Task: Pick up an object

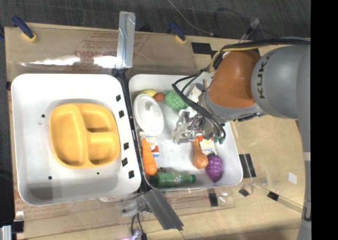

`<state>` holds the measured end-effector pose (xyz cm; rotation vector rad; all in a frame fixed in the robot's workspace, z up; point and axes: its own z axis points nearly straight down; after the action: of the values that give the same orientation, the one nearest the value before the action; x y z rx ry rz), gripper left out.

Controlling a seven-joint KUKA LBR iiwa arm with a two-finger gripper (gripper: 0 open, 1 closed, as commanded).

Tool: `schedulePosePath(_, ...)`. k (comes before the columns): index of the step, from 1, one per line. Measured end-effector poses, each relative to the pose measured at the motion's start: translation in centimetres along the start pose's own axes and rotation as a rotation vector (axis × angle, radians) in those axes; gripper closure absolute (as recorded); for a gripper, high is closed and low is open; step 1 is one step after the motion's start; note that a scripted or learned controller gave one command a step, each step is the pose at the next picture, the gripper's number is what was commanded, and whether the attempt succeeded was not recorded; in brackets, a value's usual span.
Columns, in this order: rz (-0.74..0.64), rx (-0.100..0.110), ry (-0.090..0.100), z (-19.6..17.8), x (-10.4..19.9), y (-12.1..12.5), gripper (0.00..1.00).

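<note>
- Grey arm with its orange band reaches in from the right, over the right bin.
- Below the band, the gripper hangs over the middle of that bin's floor; I cannot tell how it is set, since cables and metal parts blur together there.
- Nothing shows plainly held by it.
- Just beside the gripper, to its right, lies a small carton touching an orange piece.
- Purple grapes sit in the near right corner, beside that orange piece.
- Along the near wall lies a green bottle on its side.
- A carrot lies by the left wall, with a second small carton touching its far end.
- A white bowl sits farther back, with a yellow item and a brown one behind it.
- A green leafy item lies at the far side, near the cables.
- In the left bin rests a yellow divided tray.
</note>
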<state>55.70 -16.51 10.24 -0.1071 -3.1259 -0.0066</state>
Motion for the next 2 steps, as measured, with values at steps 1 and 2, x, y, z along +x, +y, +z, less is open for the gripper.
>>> schedulePosePath(1, 0.054, 0.003, -0.017, -10.2, -4.2, 3.2, 1.00)
schedulePosePath(2, 0.050, 0.004, -0.015, -18.7, -7.9, -0.4, 1.00)
